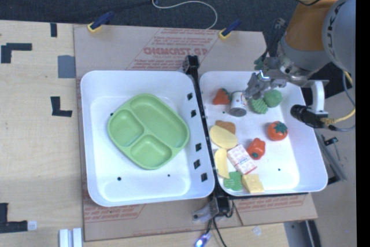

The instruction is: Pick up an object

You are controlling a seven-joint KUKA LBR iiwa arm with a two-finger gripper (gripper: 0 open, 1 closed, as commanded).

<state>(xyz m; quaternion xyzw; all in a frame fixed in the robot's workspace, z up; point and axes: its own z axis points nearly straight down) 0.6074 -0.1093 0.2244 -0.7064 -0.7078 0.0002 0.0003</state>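
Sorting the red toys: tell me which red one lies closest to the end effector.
The small red piece at the right bin's top left, just left of the silver can. The tomato and red pepper lie farther from the end effector.

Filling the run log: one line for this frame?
arm: over right bin | hand: low at far side, above small can and green toy | grasp: unconfirmed | left bin: green plate

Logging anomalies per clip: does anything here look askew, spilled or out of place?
Nothing stands out. The green plate sits flat, slightly rotated, in the left bin; toy foods lie loosely scattered inside the right bin.
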